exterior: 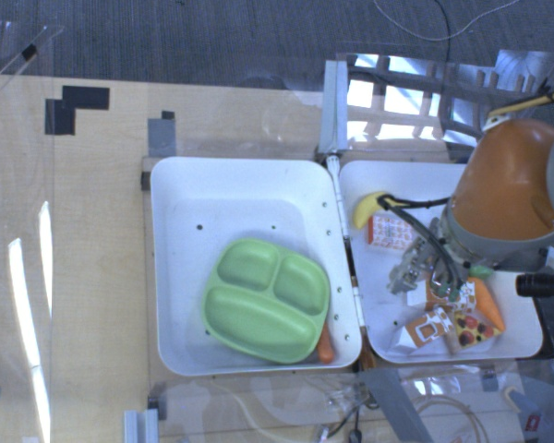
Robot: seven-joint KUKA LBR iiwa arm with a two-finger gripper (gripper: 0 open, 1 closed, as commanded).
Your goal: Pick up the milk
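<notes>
A small white carton with red print (391,232), which looks like the milk, lies at the back left of the right bin (369,335), beside a yellow banana (367,209). My gripper (409,276) hangs over the middle of that bin, just in front and to the right of the carton and apart from it. Nothing is visibly caught in the gripper. The orange-banded wrist (508,187) covers the bin's right rear part.
A second white and orange box (428,327), a pizza slice (472,329) and a carrot (488,305) lie at the right bin's front. The left bin (180,247) holds a green divided plate (267,299) with an orange piece (325,347) at its front right edge.
</notes>
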